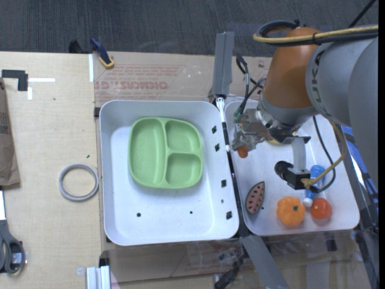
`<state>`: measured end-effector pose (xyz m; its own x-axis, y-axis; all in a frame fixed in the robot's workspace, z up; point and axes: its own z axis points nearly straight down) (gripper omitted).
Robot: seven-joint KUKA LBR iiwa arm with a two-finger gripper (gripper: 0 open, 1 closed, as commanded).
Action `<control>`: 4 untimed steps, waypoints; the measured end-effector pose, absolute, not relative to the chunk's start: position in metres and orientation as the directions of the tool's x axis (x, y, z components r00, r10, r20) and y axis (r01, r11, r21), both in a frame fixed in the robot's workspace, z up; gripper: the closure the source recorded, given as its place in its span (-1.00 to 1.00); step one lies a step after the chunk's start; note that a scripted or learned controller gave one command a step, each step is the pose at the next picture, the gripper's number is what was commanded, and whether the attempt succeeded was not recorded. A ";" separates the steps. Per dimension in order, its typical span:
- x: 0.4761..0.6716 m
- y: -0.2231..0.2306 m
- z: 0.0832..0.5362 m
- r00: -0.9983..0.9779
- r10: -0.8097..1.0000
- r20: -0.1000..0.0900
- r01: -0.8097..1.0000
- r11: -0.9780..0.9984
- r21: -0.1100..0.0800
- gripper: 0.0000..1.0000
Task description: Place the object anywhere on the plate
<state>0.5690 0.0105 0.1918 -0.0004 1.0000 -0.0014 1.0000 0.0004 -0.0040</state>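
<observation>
Hovered at the left wall of the right bin point(274, 218), gripper point(243, 142) just above a small orange piece point(242, 153). Could not tell whether spread or clamped. Probably needed to confirm the hold, rise clear of the wall, then lower gently onto the green plate point(166, 152) in the left bin point(120, 212).

Grey ring point(79, 182) on bench point(48, 137), left of left bin point(162, 227). Blue-yellow clamp point(103, 52) at bench far edge. Cardboard point(150, 80) behind left bin. Brown bag point(7, 137) at bench left edge. Scissors point(11, 254) at near-left corner. Black bracket point(17, 78) at far-left.
</observation>
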 end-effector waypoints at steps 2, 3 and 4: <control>0.579 0.119 0.120 0.002 1.000 -0.001 1.000 -0.002 -0.003 -1.00; 0.578 0.114 0.128 0.005 1.000 -0.008 1.000 -0.006 -0.007 1.00; 0.578 0.114 0.128 0.006 1.000 -0.008 1.000 -0.006 -0.007 -1.00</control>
